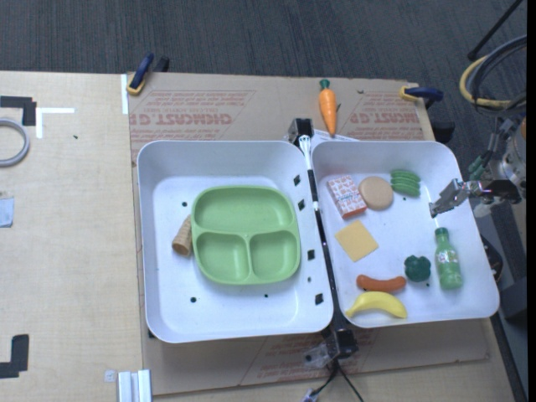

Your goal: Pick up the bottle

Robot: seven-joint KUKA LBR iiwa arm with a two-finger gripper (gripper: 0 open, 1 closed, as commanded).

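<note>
A small green bottle (448, 260) with a pale label lies in the right bin (419, 162), close to its right wall, cap pointing to the far side. My gripper (445, 200) hangs over the bin's right rim, a short way beyond the bottle's cap and apart from it. Nothing is seen held in it.
Around the bottle lie a green broccoli piece (417, 267), a sausage (381, 283), a banana (377, 306), a cheese slice (357, 240), a carton (343, 196), a bun (377, 193) and a green vegetable (405, 182). The left bin (159, 291) holds a green divided plate (247, 234) and a brown cone (182, 237). A carrot (327, 105) lies behind the bins.
</note>
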